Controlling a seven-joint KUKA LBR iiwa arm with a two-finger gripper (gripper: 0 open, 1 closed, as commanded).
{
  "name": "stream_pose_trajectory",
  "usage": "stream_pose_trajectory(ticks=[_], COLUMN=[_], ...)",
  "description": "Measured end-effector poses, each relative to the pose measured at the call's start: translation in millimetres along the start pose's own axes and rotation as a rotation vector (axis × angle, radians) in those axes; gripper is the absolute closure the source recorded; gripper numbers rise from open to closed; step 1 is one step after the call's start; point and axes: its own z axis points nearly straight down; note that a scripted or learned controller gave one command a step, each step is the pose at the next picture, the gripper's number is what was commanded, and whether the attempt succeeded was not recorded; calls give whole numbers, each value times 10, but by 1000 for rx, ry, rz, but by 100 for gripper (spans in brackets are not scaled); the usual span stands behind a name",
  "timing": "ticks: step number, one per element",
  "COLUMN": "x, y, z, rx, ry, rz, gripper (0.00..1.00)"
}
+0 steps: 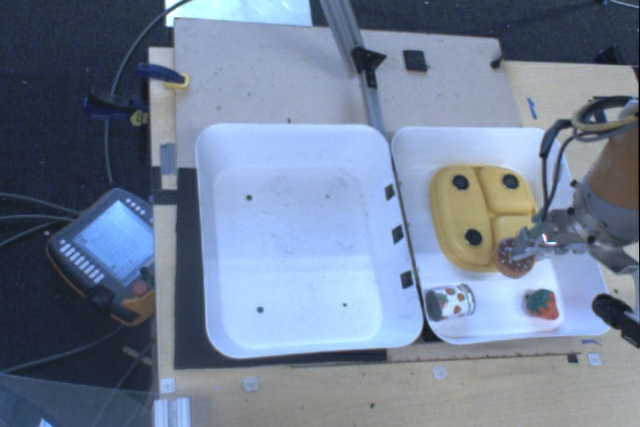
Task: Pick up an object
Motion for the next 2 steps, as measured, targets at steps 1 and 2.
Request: stream_pose_trajectory(ticks=[1,2], x=[-18,-23], y=[-58,-36], z=[-603,-1143], rx=[0,-1], ry=[0,0], rz=[0,-1], gripper=[100,100])
